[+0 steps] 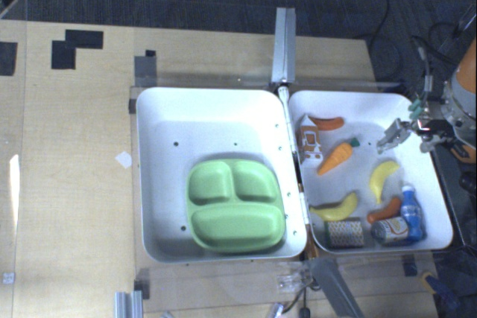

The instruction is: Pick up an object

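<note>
Nothing was lifted yet: the hand (406,132) hung spread and holding nothing, the yellow banana (383,179) just below it.

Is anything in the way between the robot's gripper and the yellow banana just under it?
Nothing visible. The gripper sits above the right bin, and only bare white floor lies between it and the upright banana. The carrot lies off to the side.

Bright, even overhead light; soft shadows, slight blur.
</note>
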Controlling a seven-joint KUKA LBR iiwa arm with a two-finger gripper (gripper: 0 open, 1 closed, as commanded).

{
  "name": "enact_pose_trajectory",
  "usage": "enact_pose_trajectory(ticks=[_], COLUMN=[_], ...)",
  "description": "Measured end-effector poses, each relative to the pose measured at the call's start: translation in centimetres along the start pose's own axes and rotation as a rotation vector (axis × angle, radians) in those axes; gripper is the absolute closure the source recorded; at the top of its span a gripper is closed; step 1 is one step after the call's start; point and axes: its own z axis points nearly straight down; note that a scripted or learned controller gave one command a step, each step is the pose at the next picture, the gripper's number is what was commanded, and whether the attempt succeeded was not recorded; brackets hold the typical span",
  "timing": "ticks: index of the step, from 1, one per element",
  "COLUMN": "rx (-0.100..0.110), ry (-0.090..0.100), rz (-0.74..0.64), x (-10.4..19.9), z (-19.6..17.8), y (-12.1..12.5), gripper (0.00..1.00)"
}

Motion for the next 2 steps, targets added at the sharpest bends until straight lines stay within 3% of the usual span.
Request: enact_pose_trajectory(ticks=[1, 2], rx=[0.002, -0.003], ry=[0.001, 0.001], rz=[0.054, 0.053], x=[0.4, 0.4], z=[17.3, 16.2], y=[-3.7, -3.4], gripper=[0.00, 1.00])
